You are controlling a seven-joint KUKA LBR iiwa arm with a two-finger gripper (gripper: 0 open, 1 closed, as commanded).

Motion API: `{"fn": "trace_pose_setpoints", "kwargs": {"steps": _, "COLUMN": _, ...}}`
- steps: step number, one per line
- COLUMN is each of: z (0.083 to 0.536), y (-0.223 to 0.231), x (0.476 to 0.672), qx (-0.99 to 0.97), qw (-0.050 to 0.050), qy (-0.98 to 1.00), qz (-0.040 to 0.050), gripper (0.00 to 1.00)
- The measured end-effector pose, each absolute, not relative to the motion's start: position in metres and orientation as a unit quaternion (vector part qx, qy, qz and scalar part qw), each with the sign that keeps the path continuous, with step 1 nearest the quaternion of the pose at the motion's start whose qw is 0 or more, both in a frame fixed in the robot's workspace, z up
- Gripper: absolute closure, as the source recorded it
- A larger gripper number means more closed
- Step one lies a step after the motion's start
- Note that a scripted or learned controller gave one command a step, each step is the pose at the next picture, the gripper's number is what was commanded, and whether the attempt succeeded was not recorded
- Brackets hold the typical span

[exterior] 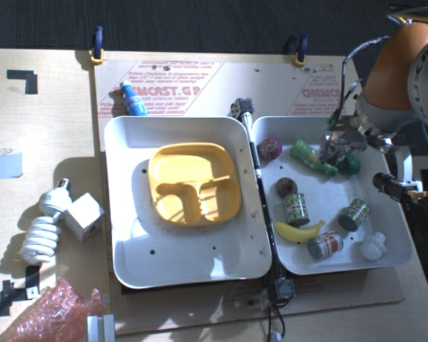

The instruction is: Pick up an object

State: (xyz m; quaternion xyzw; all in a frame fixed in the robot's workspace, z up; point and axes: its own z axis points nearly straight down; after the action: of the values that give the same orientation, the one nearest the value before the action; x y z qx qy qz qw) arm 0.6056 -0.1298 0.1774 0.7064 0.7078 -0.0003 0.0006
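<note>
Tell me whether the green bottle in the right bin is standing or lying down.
Lying down. The green bottle rests on its side on the floor of the right bin, its length running slantwise toward the gripper.

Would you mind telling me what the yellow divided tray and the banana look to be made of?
The yellow tray looks like moulded plastic with a smooth, slightly glossy finish. The banana has a uniform, even yellow sheen, so it is probably a plastic toy, though real fruit cannot be ruled out.
</note>
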Motion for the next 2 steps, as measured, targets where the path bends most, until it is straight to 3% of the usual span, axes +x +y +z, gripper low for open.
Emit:
{"fn": "trace_pose_setpoints", "kwargs": {"steps": 1, "z": 0.199, "y": -0.17, "x": 0.561, "qx": 0.707, "qw": 0.0, "qy": 0.707, "qz": -0.0003, "gripper": 1.0}}
{"fn": "trace_pose_setpoints", "kwargs": {"steps": 2, "z": 0.202, "y": -0.149, "x": 0.599, "qx": 0.706, "qw": 0.001, "qy": 0.708, "qz": -0.0004, "gripper": 1.0}}
